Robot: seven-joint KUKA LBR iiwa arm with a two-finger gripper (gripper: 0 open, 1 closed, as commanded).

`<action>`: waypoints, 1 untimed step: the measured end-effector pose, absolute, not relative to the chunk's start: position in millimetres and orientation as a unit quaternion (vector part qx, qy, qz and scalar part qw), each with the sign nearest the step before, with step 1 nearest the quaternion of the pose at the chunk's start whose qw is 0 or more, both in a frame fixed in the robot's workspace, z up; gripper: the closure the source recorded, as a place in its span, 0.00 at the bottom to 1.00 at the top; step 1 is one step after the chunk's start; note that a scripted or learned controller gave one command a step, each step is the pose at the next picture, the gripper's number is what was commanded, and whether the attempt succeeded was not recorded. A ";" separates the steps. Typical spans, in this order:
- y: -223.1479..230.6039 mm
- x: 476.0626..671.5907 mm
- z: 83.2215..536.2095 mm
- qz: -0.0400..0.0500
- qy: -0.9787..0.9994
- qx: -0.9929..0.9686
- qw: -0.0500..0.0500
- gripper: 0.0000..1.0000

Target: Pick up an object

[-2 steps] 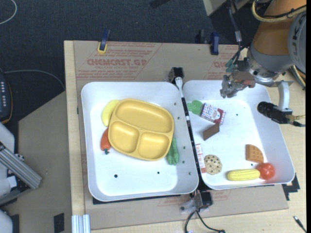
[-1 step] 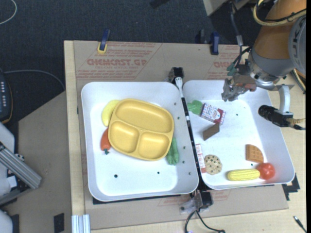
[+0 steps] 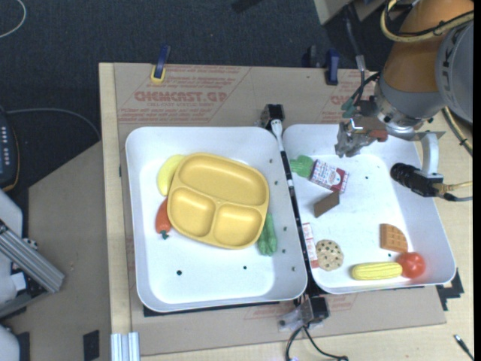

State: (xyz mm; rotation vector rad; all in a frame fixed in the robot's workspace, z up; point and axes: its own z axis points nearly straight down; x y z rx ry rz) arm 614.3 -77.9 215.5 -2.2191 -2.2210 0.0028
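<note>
My gripper [image 3: 348, 144] hangs over the far part of the right bin [image 3: 443, 235], near its back rim. Just in front of it and to the left lies a red-and-white packet with a green end [image 3: 322, 173]. A small brown block [image 3: 327, 203] lies further toward the front. A cookie [image 3: 328, 254], a waffle piece [image 3: 392, 237], a yellow corn cob [image 3: 376, 271] and a red tomato [image 3: 412, 264] sit along the bin's near side. I see nothing held in the gripper.
The left bin [image 3: 143, 262] holds a yellow divided plate [image 3: 218, 200], with a yellow piece [image 3: 168, 174], a red pepper [image 3: 162, 219] and a green vegetable [image 3: 267, 236] around its edges. A red-and-white strip [image 3: 307, 244] lies by the divider between the bins.
</note>
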 end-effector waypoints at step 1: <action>-84.3 614.8 235.9 -0.001 -0.707 -0.707 -0.002 1.00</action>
